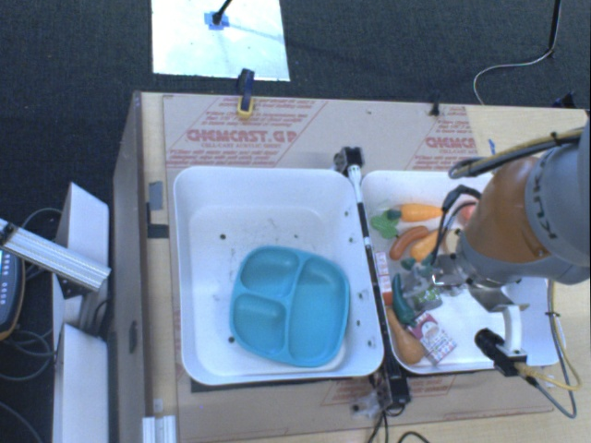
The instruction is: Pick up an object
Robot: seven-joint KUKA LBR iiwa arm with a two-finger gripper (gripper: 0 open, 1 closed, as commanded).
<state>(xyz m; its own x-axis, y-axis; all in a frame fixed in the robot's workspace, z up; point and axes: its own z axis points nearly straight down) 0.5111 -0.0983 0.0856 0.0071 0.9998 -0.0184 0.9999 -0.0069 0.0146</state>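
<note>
**Crowded pile invites a bad grab**

Whether the fingers stand wide or narrow cannot be told; the gripper (pixel 423 289) is down among toys in the right bin (pixel 536 351). Carrots (pixel 417 212) lie just far of it, a packet (pixel 434 337) just near. Jostling neighbours (they touch) could spoil any grasp. The blue plate (pixel 291 305) sits left.

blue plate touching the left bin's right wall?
Apart. The camera view shows a strip of white floor between the blue plate and the left bin's right wall.
</note>
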